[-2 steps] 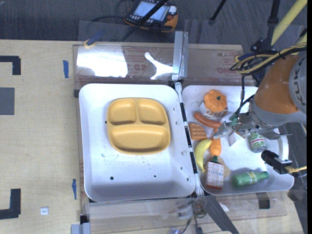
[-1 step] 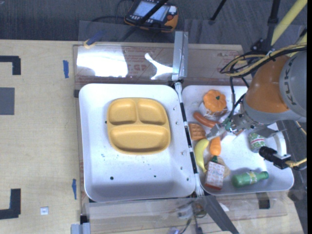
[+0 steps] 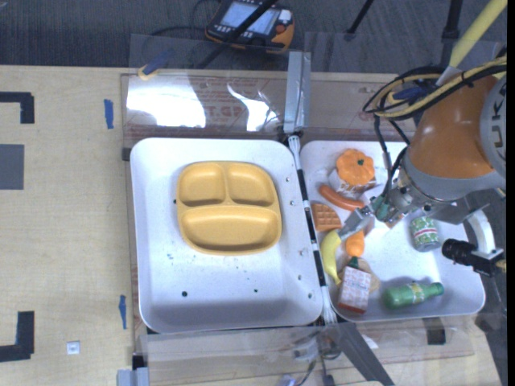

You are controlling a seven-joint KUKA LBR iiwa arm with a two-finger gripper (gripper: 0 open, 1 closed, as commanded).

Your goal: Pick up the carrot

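The carrot (image 3: 355, 245) is a small orange piece lying in the right bin (image 3: 467, 296), between a banana and a can. My gripper (image 3: 356, 225) reaches in from the right, and its grey tip sits just above the carrot's upper end, touching or nearly touching it. The arm's orange band (image 3: 455, 139) and grey wrist hang over the bin's right half.
Around the carrot lie a banana (image 3: 330, 256), a waffle (image 3: 325, 215), a sausage (image 3: 339, 197), an orange fruit (image 3: 355, 167), a small box (image 3: 355, 288), a green bottle (image 3: 412, 293) and a can (image 3: 424, 232). The left bin (image 3: 161, 288) holds a yellow divided tray (image 3: 229, 206).
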